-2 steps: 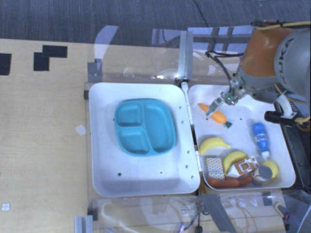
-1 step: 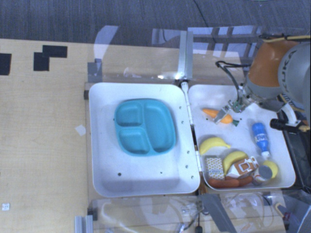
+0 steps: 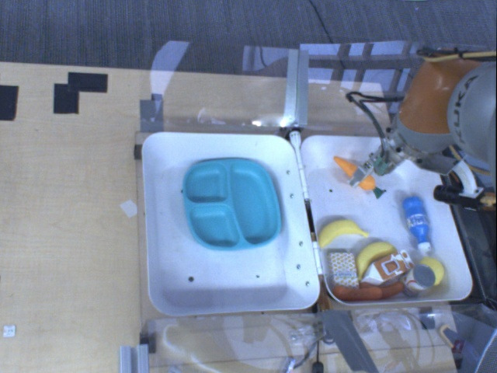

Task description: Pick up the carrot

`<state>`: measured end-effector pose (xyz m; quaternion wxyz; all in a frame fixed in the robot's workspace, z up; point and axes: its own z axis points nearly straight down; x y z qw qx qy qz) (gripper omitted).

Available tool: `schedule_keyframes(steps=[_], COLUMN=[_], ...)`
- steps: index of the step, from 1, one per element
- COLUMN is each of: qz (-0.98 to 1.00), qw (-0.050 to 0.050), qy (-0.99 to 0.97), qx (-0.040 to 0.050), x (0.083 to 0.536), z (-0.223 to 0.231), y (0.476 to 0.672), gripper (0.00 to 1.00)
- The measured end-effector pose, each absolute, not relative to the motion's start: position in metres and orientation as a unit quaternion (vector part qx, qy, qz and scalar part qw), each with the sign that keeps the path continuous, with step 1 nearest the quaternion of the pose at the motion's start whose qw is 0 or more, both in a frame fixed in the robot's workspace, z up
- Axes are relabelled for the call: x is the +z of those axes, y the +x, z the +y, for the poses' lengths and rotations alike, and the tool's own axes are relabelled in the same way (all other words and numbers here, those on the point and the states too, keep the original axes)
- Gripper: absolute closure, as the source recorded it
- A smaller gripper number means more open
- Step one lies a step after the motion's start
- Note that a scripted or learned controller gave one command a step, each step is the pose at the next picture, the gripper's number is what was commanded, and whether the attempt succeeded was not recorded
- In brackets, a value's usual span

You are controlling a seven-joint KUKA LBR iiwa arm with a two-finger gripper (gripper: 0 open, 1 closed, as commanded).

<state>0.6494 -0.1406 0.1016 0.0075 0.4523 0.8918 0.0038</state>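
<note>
1. Small orange plastic toy carrot (image 3: 351, 167) lying in the right white bin (image 3: 446, 290), near its back wall.
2. Looks light, rigid, slick; best pinched across the thicker middle.
3. Hand (image 3: 373, 172) right at the green-tipped end; spread of the grip impossible to tell.

The 1 arm (image 3: 458, 107) enters from the right edge, its grey body bulking at the upper right with the orange band (image 3: 435, 92) curving across the segment just above the wrist. From there the wrist angles down and to the left, ending in the small 2-finger gripper (image 3: 368, 176), which sits low with its tips pointing down-left. A dark cable (image 3: 373, 103) loops along the wrist's upper side; the fingers are too small and blurred to judge how they stand.
</note>
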Motion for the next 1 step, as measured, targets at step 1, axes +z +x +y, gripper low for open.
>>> schedule_keyframes(steps=[1], qz=[0.824], qw=[0.003], qy=[0.566], qx=[0.0022], x=[0.2284], z=[-0.073], y=[0.6485], gripper=[1.0])
